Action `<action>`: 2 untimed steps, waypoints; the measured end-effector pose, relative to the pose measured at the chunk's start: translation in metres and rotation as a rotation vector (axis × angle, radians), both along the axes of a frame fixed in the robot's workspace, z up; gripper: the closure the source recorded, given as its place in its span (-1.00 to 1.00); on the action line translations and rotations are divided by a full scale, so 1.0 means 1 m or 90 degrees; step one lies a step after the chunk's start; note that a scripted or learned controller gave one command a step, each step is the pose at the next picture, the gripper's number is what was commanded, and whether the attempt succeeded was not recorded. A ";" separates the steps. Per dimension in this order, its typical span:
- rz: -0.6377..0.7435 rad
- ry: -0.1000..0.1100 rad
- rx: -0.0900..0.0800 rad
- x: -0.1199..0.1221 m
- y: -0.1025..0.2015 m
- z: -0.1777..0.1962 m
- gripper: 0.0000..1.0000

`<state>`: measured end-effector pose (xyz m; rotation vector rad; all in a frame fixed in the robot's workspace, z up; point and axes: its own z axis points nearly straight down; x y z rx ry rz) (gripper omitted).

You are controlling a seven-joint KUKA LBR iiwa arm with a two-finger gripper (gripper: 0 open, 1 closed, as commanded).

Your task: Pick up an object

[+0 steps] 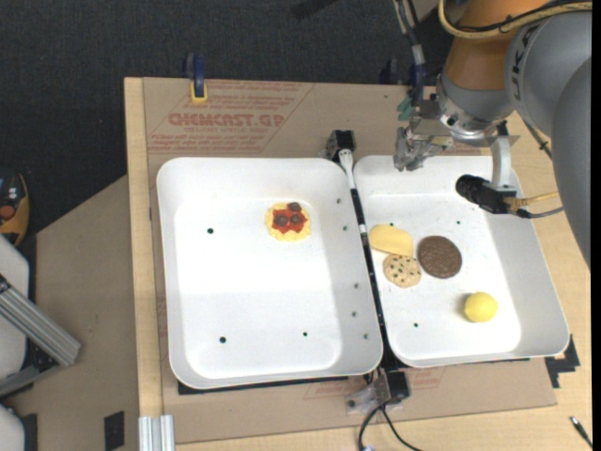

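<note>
The arm reaches in from the right, its end effector (410, 155) hanging over the far left corner of the right bin (526, 336); whether it is wide or narrow cannot be told. On the tan surface (150, 205), the right bin holds a yellow wedge (391, 240), chip cookie (402, 271), brown cookie (439, 256) and yellow ball (480, 306). A jam tart (289, 221) lies toward the left bin's (235, 346) far edge.

Two bins are sitting side by side on the bench (141, 252). Taking the dark cookie (439, 256) in the right bin (526, 252) as landmark: a chip cookie (402, 271) is lying touching its left, a wedge (390, 240) up-left, a ball (480, 306) down-right. A tart (288, 221) is lying far left, in the left bin (188, 252).
</note>
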<state>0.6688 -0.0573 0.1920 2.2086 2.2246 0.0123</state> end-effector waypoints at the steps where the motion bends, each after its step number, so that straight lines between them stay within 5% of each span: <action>1: 0.000 -0.007 0.000 0.000 0.058 0.147 1.00; 2: -0.001 0.011 0.001 -0.003 0.120 0.080 1.00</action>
